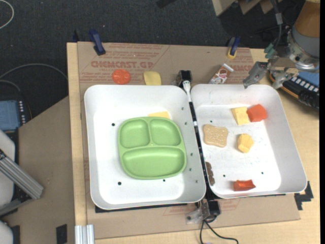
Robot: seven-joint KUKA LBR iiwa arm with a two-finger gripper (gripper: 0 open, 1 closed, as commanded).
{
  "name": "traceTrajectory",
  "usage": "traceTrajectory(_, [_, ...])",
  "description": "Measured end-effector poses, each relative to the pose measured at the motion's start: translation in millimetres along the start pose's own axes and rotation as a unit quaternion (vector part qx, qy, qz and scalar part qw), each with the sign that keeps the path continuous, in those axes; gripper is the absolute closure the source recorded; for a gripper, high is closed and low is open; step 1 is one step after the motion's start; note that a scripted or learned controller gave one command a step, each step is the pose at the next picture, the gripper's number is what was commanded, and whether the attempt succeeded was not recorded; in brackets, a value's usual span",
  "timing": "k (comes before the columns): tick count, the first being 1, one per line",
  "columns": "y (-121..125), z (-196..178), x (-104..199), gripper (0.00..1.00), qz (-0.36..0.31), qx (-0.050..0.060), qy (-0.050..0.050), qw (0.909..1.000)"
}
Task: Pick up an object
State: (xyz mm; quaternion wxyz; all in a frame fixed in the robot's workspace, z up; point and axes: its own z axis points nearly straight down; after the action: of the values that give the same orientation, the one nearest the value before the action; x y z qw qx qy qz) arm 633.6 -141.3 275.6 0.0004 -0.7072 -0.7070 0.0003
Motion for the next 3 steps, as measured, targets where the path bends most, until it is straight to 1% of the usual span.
traceTrajectory(1, [-22, 117, -80, 0.0, 0.004, 0.006, 0.0, 1.0])
traceTrajectory(2, [9, 190, -77, 0.0, -0.003, -0.001, 0.005, 1.0])
traceTrajectory(3, [31, 190, -31, 0.0, -0.004, 0.009, -0.001, 1.0])
